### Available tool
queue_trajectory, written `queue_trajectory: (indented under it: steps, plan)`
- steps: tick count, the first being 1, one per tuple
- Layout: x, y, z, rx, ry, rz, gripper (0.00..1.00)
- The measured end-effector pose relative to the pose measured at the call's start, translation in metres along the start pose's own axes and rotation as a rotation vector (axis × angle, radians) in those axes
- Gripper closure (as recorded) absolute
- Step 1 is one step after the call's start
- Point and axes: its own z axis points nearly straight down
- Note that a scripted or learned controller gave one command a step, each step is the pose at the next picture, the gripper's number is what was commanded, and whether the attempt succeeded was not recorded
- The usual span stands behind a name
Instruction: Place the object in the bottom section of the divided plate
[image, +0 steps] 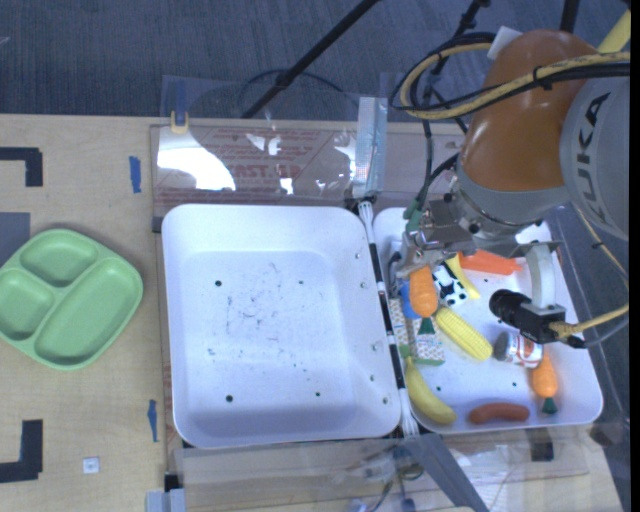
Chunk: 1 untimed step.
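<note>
A green divided plate lies on the bench at the far left; its largest section faces the lower right. My gripper hangs over the upper left part of the right bin. Right under it sits an orange toy carrot, so close that I cannot tell if it is touching or held. Beside the carrot lie a yellow corn cob and a black-and-white patterned piece.
The right bin also holds a banana, a brown sausage, a second carrot and an orange piece. The left bin lies between the plate and the right bin. A clear plastic sheet stands behind it.
</note>
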Motion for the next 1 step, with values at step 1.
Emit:
queue_trajectory:
  steps: [1]
  plan:
    - [0.0418, 0.0369, 0.0343, 0.001, 0.0, -0.225, 1.0]
